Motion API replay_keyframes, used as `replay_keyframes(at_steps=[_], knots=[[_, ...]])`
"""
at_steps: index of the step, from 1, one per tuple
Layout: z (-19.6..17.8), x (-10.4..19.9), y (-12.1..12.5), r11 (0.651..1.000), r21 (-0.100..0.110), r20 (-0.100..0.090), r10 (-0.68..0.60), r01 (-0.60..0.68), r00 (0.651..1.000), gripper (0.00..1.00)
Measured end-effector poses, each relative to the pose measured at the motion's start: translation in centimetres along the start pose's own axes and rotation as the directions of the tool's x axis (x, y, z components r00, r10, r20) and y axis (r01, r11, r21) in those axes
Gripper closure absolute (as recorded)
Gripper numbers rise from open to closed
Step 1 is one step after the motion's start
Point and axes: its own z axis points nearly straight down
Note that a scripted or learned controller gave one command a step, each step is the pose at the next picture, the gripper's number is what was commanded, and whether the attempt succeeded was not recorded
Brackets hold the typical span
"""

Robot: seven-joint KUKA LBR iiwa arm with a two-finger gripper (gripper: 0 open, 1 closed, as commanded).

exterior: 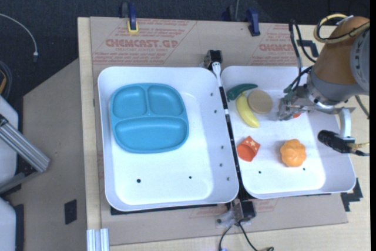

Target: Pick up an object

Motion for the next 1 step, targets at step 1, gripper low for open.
replay_keyframes(at_steps=[1], knots=[[-4.15,-0.21,-0.09,1.000,-0.002,0.001,0.000,0.000,1.000,1.00]])
